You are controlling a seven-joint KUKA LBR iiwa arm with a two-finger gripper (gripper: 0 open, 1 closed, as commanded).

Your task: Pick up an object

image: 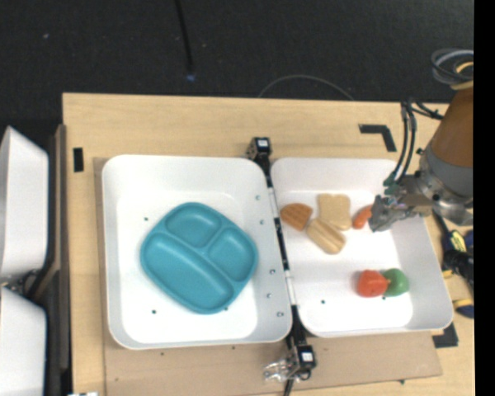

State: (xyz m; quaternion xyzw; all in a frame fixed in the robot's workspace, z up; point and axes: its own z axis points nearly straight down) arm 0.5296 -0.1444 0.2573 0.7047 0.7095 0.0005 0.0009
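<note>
The right bin [338, 320] holds several toy foods. A brown bun-like piece [296, 215] lies at its left, with a tan bread slice [334, 209] and a tan roll [327, 238] beside it. A small orange piece [361, 218] lies just left of my gripper [383, 215]. Nearer the front sit a red piece [370, 283] and a green piece [397, 282], touching each other. My gripper hangs low over the right bin's right side, right next to the orange piece. The slant of the view hides how the fingers stand.
The left bin [124, 304] holds a blue divided plate [199, 256]. A black clamp [259, 148] sits at the far end of the seam between the bins, another clamp [295, 360] at the near end. Cables [407, 139] hang by the arm at the right.
</note>
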